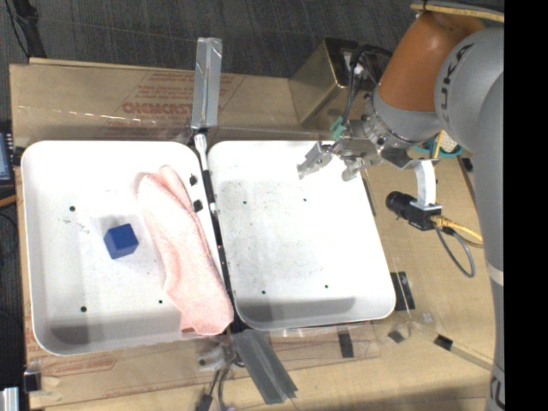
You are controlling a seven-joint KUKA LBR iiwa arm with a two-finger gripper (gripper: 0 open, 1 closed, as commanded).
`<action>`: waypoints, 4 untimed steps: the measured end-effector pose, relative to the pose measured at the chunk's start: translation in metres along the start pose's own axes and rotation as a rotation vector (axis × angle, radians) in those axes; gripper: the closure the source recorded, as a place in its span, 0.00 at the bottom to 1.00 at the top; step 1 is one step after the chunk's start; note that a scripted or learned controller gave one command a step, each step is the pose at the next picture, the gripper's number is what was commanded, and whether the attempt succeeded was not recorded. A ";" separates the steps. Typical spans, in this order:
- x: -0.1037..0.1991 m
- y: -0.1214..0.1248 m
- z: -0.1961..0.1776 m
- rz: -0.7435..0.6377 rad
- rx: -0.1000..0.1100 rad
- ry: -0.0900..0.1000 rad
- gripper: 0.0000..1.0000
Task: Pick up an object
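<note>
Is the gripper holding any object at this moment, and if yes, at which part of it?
Nothing is held. The gripper is over the right bin with open fingers; the blue cube and pink cloth lie in the left bin.

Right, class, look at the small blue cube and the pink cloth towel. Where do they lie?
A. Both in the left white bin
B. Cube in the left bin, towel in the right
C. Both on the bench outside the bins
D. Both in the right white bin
A: the small blue cube and the pink cloth towel both lie in the left white bin, the towel along its right wall.
</note>
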State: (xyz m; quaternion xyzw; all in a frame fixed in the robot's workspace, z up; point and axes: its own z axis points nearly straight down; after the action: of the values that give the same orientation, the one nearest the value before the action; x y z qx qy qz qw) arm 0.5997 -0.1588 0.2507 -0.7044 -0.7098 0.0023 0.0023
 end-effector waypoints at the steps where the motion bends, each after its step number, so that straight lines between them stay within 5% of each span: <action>1: -0.021 -0.085 0.009 0.150 -0.002 0.000 0.00; 2: -0.047 -0.079 -0.040 0.373 -0.004 0.000 0.00; 3: -0.039 -0.124 -0.086 0.272 -0.007 0.000 0.00; 4: -0.041 -0.114 -0.016 0.102 -0.002 0.000 0.00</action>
State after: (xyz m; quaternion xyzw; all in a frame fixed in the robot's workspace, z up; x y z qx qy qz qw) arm 0.4865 -0.2010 0.2672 -0.7396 -0.6730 0.0016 0.0017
